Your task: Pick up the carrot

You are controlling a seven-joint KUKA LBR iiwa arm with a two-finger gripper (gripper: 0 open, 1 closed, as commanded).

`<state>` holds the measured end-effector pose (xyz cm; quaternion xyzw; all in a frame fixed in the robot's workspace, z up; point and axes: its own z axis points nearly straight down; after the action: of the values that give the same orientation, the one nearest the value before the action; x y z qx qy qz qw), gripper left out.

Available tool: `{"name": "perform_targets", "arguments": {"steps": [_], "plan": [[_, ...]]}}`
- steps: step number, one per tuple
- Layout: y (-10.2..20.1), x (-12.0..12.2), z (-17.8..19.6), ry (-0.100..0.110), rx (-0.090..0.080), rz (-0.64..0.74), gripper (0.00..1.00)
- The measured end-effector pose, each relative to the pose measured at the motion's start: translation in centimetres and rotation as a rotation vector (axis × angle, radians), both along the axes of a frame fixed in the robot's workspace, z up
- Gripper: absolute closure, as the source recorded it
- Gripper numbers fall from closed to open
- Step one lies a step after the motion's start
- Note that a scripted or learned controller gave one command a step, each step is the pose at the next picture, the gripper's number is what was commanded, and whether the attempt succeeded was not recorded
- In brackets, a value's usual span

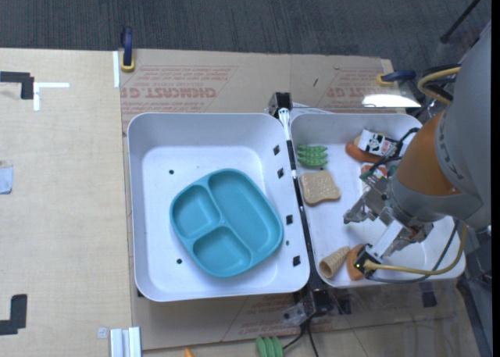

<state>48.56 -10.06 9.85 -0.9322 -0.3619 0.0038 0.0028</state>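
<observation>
A small orange piece (357,255), apparently the carrot, lies at the front of the right bin (332,133), touching a tan ice-cream cone (334,262). My gripper (361,211) hangs over the middle of the right bin, just behind and above that orange piece; nothing shows in its grasp. The grey arm with its orange band (426,164) covers the bin's right half. A second orange shape (364,153) with a white and black piece on it lies at the bin's back, partly hidden by the arm.
In the right bin, a green pea pod (312,155) lies near the back left and a slice of bread (319,187) lies in front of it. The left bin (148,191) holds a blue divided plate (226,223).
</observation>
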Motion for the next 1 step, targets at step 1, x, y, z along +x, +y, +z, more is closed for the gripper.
{"name": "perform_targets", "arguments": {"steps": [1], "plan": [[-2.72, 2.60, -0.82, -0.002, -0.002, -0.008, 0.00]]}}
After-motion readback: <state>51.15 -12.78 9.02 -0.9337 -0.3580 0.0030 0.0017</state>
